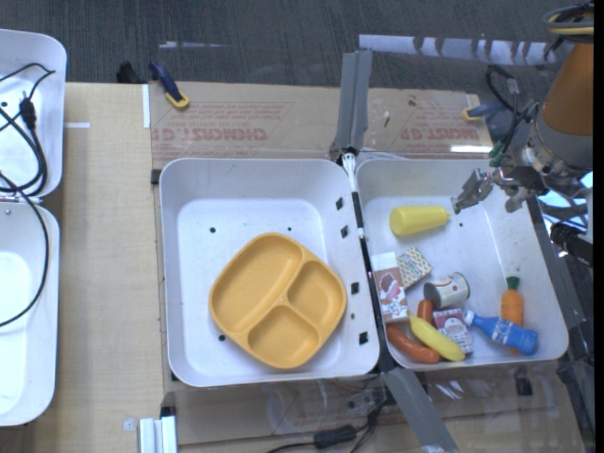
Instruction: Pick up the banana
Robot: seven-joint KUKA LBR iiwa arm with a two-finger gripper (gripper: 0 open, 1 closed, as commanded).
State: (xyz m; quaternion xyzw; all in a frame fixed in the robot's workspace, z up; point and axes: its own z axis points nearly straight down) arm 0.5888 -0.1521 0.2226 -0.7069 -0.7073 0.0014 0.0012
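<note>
The banana [437, 339] is a small yellow piece lying near the front edge of the right bin [538, 253], resting against a red-orange sausage [411, 345]. My gripper [489, 199] hangs over the back right of that bin, well behind the banana. It is open, its two fingers spread with nothing between them. One fingertip [464, 200] is close to the narrow end of a yellow bottle [419, 219].
Around the banana lie a small can [449, 289], a ketchup packet [458, 325], a blue bottle [506, 332], a carrot [511, 306] and two small boxes [391, 293]. The left bin [189, 253] holds a yellow divided plate [277, 299].
</note>
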